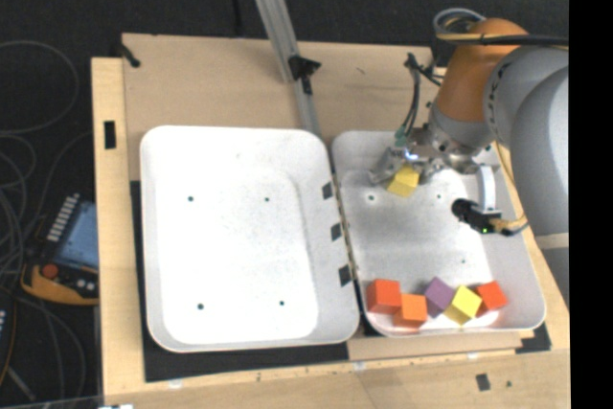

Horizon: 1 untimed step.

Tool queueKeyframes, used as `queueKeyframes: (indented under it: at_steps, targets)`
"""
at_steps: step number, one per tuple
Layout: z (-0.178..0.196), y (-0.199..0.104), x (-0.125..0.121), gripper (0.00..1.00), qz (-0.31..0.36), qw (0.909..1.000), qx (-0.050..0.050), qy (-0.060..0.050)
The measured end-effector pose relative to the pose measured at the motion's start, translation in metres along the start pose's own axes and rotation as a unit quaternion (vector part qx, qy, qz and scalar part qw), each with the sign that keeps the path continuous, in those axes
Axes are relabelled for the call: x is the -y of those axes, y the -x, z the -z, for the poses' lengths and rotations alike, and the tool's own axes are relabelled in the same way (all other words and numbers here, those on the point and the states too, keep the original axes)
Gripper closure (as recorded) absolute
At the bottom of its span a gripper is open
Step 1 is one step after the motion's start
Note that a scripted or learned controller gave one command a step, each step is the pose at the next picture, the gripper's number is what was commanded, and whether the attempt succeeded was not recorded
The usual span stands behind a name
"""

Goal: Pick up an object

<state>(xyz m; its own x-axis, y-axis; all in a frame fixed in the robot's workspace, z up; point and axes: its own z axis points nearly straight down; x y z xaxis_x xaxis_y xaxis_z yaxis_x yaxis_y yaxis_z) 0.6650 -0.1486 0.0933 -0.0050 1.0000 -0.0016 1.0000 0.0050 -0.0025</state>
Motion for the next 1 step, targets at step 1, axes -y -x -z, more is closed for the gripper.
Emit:
queueKeyframes:
  at_steps: [1]
  targets:
    - [0.0159, 0.002, -0.0019, 1.0, -0.001, 1.0, 0.0, 0.003]
